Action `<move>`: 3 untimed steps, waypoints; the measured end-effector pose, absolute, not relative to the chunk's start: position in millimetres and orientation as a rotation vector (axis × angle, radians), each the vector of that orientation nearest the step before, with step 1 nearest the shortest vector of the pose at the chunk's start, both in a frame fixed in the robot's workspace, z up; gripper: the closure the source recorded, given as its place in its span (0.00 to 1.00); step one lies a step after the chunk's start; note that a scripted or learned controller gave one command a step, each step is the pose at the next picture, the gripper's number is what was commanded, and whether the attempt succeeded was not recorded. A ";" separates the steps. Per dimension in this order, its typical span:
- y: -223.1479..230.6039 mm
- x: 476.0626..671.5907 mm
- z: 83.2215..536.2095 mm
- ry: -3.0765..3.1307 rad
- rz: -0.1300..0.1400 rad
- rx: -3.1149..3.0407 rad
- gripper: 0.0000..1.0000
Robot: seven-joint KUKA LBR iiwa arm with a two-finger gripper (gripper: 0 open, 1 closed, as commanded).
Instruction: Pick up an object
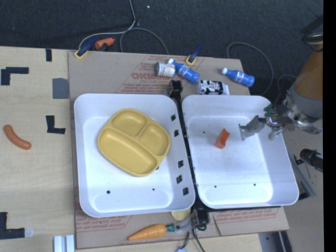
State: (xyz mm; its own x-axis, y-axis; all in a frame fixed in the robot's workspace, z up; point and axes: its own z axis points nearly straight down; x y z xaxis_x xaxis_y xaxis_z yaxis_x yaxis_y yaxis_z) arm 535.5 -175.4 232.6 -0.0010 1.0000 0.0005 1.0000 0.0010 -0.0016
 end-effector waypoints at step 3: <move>-109.7 607.5 97.1 -2.229 -0.003 -2.225 1.00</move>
